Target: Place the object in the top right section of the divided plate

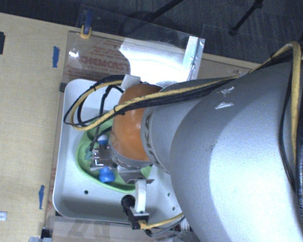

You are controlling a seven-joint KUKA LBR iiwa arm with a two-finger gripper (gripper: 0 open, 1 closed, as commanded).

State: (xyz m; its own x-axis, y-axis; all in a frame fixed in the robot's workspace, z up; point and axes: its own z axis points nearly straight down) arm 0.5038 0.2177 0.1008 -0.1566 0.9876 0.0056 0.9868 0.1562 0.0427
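Observation:
The grey arm with its orange band (131, 121) reaches in from the right and hangs over the left white bin (61, 188). Under it lies a green divided plate (83, 157), of which just the left and lower rim peeks out. A small blue object (106, 175) sits at the plate's lower edge, right below the metal wrist parts (98, 154). The arm's body hides the gripper's fingers and most of the plate, so which section the blue object lies in cannot be told.
Black and yellow cables (87, 106) loop off the arm over the bin's upper left. A clear plastic wall (136, 45) stands behind the bin. A black fitting (131, 208) hangs near the bin's lower edge. Wooden benchtop (12, 122) extends to the left.

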